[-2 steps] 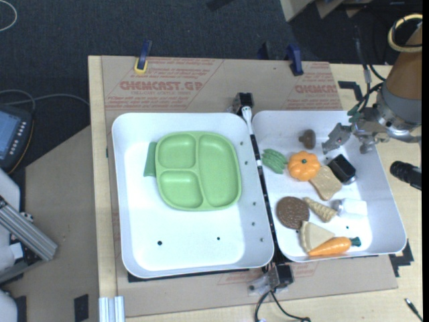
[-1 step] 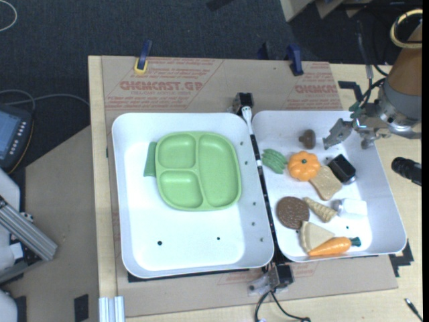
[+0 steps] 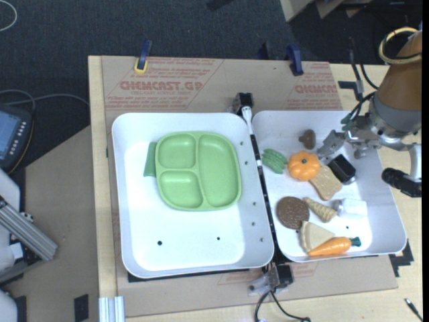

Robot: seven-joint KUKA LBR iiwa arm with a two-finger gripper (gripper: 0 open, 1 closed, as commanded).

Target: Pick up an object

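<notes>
My gripper [image 3: 337, 156] hangs over the upper middle of the right bin [image 3: 382, 200], reaching in from the right. It is open, with nothing visible between its fingers. Just left of it lies an orange toy pumpkin [image 3: 303, 166], and a tan bread-like piece [image 3: 326, 184] lies right below it. A small brown object [image 3: 308, 138] sits to its upper left. Further down the bin are a green piece [image 3: 273, 159], a brown round cookie [image 3: 292, 211], a cone [image 3: 322, 210], a pale wedge [image 3: 314, 233] and a carrot [image 3: 332, 247].
The left bin [image 3: 134, 220] holds a green divided plate [image 3: 198, 170]. A white scrap [image 3: 353, 208] lies near the right bin's middle. The bins meet along a raised rim [image 3: 258, 180]. Clamps and cables sit around the bench edges.
</notes>
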